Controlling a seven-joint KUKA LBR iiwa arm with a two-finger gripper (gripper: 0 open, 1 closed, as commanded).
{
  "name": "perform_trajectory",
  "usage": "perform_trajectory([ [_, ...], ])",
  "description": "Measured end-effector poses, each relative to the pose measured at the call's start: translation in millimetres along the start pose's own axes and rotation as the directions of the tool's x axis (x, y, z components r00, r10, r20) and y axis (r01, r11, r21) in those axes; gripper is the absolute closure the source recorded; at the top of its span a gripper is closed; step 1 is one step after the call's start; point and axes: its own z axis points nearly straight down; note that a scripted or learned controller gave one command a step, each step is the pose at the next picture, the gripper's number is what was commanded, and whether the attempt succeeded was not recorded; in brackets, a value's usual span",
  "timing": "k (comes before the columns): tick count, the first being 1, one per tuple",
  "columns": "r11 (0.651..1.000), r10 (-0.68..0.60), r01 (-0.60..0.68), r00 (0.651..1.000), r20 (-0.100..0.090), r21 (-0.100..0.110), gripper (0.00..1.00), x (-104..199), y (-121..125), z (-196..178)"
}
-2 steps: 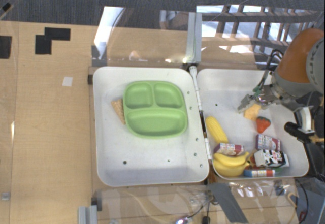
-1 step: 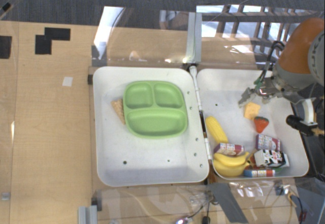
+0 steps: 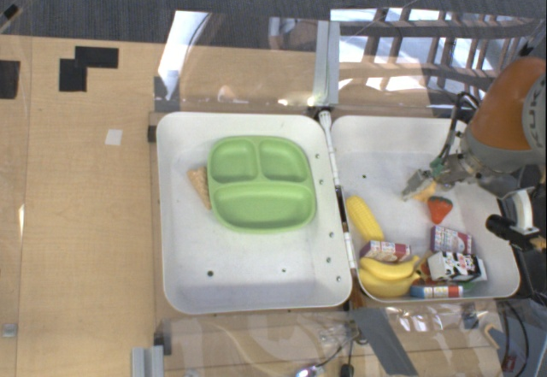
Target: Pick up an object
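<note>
While the arm reaches in over the right bin (image 3: 376,132), the gripper (image 3: 421,187) hangs low above the bin floor; cannot tell its state, tips too small and blurred. Nothing visibly held. Orange-red toy (image 3: 439,209) lies just beside the jaws, slightly below-right of them. Yellow corn (image 3: 364,218) sits near, lower-left of the jaws. Banana (image 3: 389,274), small cartons (image 3: 451,240) and a marker (image 3: 441,291) cluster farther below the jaws. Left bin (image 3: 184,273) holds a green divided plate (image 3: 260,184), well apart to the jaws' left, with a tan piece (image 3: 200,185) touching its left edge.
</note>
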Motion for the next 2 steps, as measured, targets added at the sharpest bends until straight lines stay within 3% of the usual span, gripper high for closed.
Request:
perform_trajectory([
  [1,1.000,-0.002,0.002,1.000,0.001,-0.008,1.00,1,4,-13],
  [2,0.992,-0.123,0.123,0.992,0.007,-0.010,1.00,37,13,-6],
])
